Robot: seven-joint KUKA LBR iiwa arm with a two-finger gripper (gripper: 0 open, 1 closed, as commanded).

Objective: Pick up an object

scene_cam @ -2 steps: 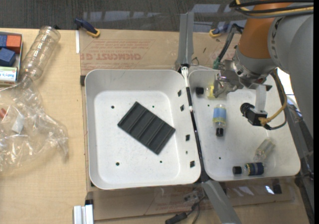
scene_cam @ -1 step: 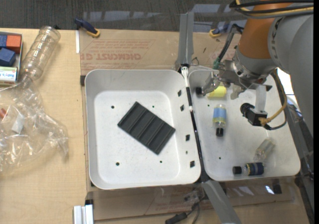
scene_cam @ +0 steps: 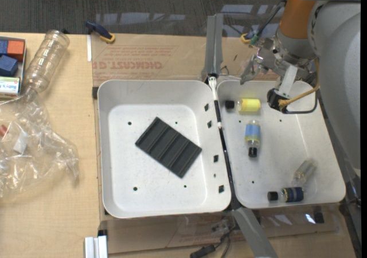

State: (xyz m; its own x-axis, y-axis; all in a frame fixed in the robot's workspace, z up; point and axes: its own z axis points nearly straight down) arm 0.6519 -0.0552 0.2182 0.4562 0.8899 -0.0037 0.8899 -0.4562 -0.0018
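Two shallow white plastic bins sit side by side, matte with rounded corners and small dark holes in the floors. Left bin [scene_cam: 114,153] holds one dark grey ribbed panel [scene_cam: 168,147], flat, rectangular, lying at a diagonal near the middle of the floor.

Right bin [scene_cam: 321,153] holds small stuff: a short yellow cylinder [scene_cam: 249,105] with a black cap on its left end, lying on its side near the far wall; just below it a blue-and-white tube [scene_cam: 252,139] with a dark tip, lying roughly lengthwise; a clear, glassy small piece [scene_cam: 304,171] toward the near right; a dark blue little bottle [scene_cam: 288,195] with a black cap on its side at the near edge.

Gripper [scene_cam: 261,67] hangs over the far rim of the right bin, metallic, cluttered with cables and a white bracket; cannot tell how its tips are set, nothing seen between them. Grey arm with orange band rises at right.

Yellow cylinder is nearest, just below and slightly left of the gripper, apart from it. Tube is farther down, bottle and clear piece well apart.

Bench is light wood; crumpled clear plastic bag [scene_cam: 28,142], clear plastic bottle [scene_cam: 45,59] and colored blocks [scene_cam: 11,56] at left. Brown cardboard [scene_cam: 143,59] lies behind the bins.
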